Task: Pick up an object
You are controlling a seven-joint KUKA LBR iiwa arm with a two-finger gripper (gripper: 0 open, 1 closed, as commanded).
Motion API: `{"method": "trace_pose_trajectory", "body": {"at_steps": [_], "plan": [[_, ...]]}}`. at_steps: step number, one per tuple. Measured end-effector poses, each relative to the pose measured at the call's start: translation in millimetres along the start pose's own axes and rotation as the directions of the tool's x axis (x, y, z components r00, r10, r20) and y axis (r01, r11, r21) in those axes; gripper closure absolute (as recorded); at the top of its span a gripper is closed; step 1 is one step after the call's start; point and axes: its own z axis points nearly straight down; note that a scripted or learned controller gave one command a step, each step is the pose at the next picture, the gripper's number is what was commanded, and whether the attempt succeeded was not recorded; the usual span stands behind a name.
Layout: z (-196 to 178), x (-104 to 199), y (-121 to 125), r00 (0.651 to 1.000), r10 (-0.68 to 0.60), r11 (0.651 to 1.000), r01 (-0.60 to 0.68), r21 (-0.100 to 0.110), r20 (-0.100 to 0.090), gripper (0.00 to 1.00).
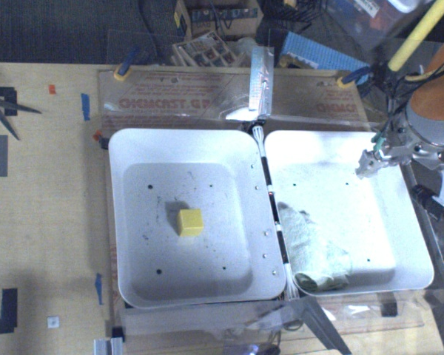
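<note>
A small yellow block (pixel 191 222) lies near the middle of the left bin (pixel 133 161). A crumpled pale cloth (pixel 314 251) lies along the left side of the right bin (pixel 399 228), reaching down to its front left corner. My gripper (pixel 371 161) hangs over the right bin's far right part, well apart from both the cloth and the block. Nothing shows in it. The grey arm with its orange band (pixel 433 106) comes in from the right edge.
The bins meet at a raised divider (pixel 270 198). A clear plastic wall (pixel 207 98) stands behind them, with cables and boxes beyond. Bare wooden bench (pixel 44 198) lies to the left, and a yellow pole (pixel 422 24) crosses the top right.
</note>
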Motion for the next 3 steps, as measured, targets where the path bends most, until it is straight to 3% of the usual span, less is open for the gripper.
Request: {"method": "trace_pose_trajectory", "body": {"at_steps": [1,2,3], "plan": [[29,-26,-41,0.882,0.47,0.882,-0.47,0.009,-0.001,1.0],[-24,-6,-38,0.937,0.35,0.937,-0.35,0.002,0.0,1.0],[-1,-14,-91,0.992,0.124,0.992,-0.124,0.007,-0.004,1.0]]}}
